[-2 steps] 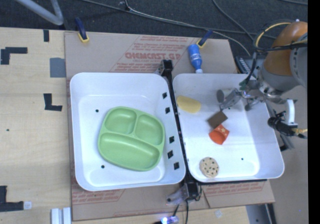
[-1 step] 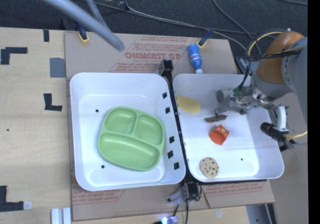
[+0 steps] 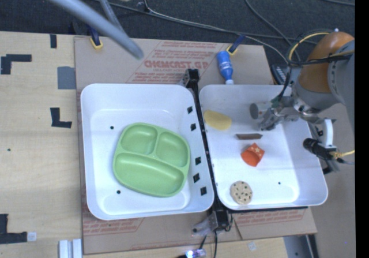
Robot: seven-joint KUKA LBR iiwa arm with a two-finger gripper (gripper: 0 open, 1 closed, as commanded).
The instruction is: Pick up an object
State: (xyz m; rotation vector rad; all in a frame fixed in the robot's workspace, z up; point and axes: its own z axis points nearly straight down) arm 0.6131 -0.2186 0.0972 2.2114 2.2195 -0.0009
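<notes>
overhead, the gripper (image 3: 260,117) is seen low in the right bin (image 3: 311,190), near its back wall; whether it is open or closed cannot be told. a yellow piece (image 3: 217,119), a brown strip (image 3: 249,135), an orange block (image 3: 252,154) and a cookie (image 3: 241,191) are spread across that bin's floor, none gripped. a green divided plate (image 3: 152,159) is set in the left bin (image 3: 98,112).
</notes>
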